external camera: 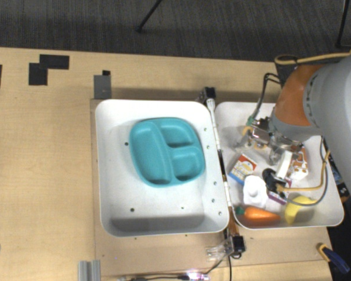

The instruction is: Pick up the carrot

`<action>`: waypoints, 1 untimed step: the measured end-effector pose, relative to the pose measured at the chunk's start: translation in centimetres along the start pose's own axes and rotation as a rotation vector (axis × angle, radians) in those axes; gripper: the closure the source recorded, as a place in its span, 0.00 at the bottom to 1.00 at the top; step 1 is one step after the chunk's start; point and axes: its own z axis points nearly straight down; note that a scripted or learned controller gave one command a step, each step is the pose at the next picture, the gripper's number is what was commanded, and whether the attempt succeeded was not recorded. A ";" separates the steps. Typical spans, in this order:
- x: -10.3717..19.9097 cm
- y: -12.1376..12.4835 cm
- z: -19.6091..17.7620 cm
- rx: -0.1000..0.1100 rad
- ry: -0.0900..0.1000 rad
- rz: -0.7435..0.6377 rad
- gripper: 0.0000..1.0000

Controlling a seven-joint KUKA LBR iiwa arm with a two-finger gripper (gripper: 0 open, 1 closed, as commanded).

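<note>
Dark grey carpet runs across the top, and below it a pale wooden bench (41,174) takes up most of the view, with a few black cut-out marks near its upper left. Two shallow white bins sit side by side on the bench. Largest is the left bin (114,215), which holds a teal tray (165,151) with three compartments, lying flat near the bin's middle. Just to its right, touching along a shared edge, is the right bin (228,122), partly covered by the arm.

Reaching in from the right, the arm (330,101) shows a grey body and an orange band, with thin cables looping around it. Its gripper (281,157) hangs low over the middle of the right bin, above a heap of small items; I cannot tell how it is set or whether it has hold of anything.

Beneath and beside the gripper lie a small carton (242,168) with red and blue print, a white bottle (253,190) and a yellow toy (297,206) near the lower right corner. The carrot (260,216) lies on its side along the bin's near wall, just below the white bottle and left of the yellow toy, apart from the gripper.
</note>
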 end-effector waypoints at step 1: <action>4.2 -7.3 -10.3 -0.005 0.006 -0.060 0.00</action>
